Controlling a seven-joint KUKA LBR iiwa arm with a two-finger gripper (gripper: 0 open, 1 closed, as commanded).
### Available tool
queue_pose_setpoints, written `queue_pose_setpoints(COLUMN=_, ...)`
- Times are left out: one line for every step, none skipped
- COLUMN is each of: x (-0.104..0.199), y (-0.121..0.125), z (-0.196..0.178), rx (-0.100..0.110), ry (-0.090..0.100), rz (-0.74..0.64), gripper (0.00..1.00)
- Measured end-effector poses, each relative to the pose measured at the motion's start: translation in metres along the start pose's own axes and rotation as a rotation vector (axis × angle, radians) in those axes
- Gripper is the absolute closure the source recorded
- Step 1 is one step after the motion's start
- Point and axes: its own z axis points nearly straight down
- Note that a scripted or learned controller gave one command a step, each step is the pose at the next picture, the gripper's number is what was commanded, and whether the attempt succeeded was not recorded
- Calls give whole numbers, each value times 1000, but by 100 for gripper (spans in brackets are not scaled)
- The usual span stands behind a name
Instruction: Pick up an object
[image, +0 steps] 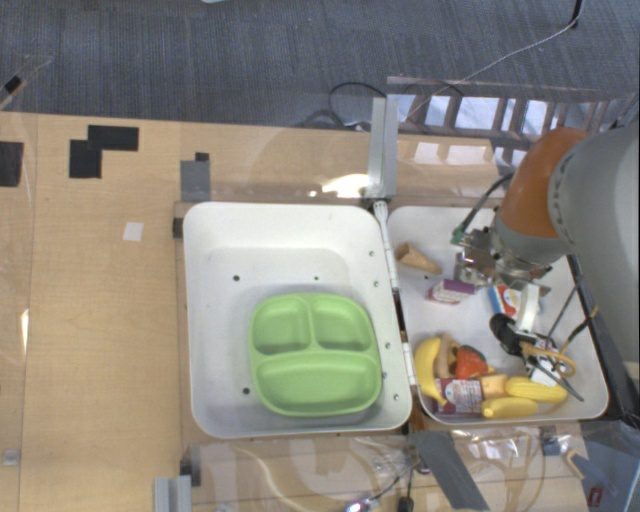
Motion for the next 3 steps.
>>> queue_pose_setpoints(x=0, y=0, z=0, rx=1, ry=0, rz=-1, gripper=0)
queue_pose_setpoints(x=11, y=-50, z=-2, rx=-3, ry=3, rz=-174, gripper=0)
queue_pose_setpoints(x=-1, y=-11, z=-22, rx=7, ry=1, rz=-205, gripper=0)
